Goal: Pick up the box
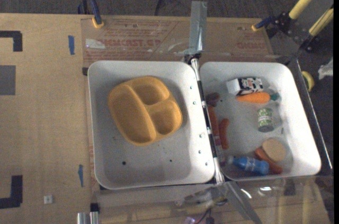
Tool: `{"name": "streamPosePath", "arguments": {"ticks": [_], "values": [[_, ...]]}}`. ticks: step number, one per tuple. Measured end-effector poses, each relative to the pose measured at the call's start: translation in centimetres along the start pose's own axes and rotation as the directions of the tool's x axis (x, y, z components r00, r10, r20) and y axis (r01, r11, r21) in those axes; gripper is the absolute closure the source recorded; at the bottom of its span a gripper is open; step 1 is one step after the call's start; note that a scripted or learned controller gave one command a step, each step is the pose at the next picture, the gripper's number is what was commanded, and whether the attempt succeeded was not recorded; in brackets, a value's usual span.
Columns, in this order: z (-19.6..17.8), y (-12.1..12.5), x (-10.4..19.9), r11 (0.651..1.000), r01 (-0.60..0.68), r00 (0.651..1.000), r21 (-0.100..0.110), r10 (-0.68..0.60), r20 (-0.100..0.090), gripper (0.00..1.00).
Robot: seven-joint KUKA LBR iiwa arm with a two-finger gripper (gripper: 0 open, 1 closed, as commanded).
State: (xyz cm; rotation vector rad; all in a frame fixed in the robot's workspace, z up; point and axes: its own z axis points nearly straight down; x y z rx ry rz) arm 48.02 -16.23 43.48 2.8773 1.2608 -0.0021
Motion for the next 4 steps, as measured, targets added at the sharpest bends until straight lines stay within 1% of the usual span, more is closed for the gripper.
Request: {"name": "streamPosePath", "arguments": {"ticks": [1, 2, 3, 4], "values": [[13.8, 3.2, -3.3, 1.000, -0.030, 1.000, 0.002, 0.030, 0.000, 0.00], [12.8, 3.2, -3.2, 1.000, -0.027, 1.000, 0.002, 0.027, 0.001, 1.00], [12.8, 3.2, -3.1, 1.000, -0.027, 1.000, 0.002, 0.027, 0.001, 0.00], [11.8, 3.2, -3.1, 1.000, -0.026, 1.000, 0.001, 0.026, 0.002, 1.00]]}}
